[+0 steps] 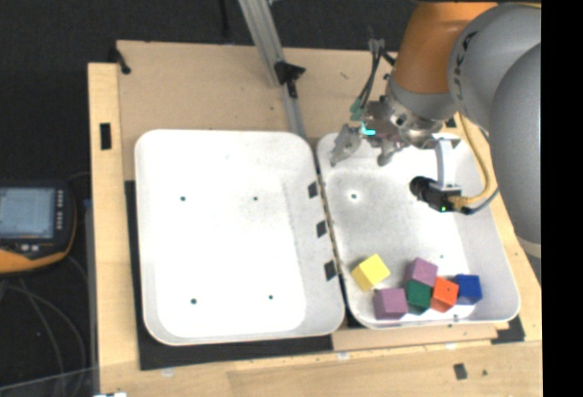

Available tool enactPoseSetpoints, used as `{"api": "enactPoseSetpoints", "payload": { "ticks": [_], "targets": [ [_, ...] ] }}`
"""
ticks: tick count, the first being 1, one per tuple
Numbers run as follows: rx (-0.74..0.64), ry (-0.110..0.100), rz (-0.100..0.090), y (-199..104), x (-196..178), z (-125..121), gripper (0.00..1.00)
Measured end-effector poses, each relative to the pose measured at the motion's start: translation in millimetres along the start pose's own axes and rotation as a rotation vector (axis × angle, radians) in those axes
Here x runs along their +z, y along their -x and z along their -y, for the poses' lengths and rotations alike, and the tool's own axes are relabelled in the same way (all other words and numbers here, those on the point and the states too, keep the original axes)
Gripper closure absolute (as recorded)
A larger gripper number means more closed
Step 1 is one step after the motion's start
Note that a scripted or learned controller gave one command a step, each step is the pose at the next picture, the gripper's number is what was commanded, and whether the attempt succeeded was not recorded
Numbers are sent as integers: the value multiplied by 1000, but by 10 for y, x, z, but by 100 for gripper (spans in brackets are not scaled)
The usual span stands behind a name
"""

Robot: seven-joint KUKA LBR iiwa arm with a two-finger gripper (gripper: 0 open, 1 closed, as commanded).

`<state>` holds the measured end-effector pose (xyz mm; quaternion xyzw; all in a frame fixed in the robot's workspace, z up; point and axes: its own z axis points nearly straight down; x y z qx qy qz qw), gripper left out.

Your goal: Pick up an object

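The gripper (364, 147) hangs with fingers spread, holding nothing, over the right bin (487, 231); coloured blocks (419, 288) cluster at its near edge.

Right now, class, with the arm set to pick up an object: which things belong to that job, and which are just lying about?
Job:
gripper
yellow cube
purple cubes
green cube
orange cube
blue cube
right bin

Lying about:
left bin
handheld screen
metal rail

The green block (418, 295) sits partly hidden among neighbouring blocks.
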<state>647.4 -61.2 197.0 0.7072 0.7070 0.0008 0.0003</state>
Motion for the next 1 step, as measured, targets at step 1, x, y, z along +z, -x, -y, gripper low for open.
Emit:
{"api": "enactPoseSetpoints", "payload": {
  "ticks": [1],
  "targets": [
    [0, 0, 0, 0, 0, 0, 0]
  ]
}}
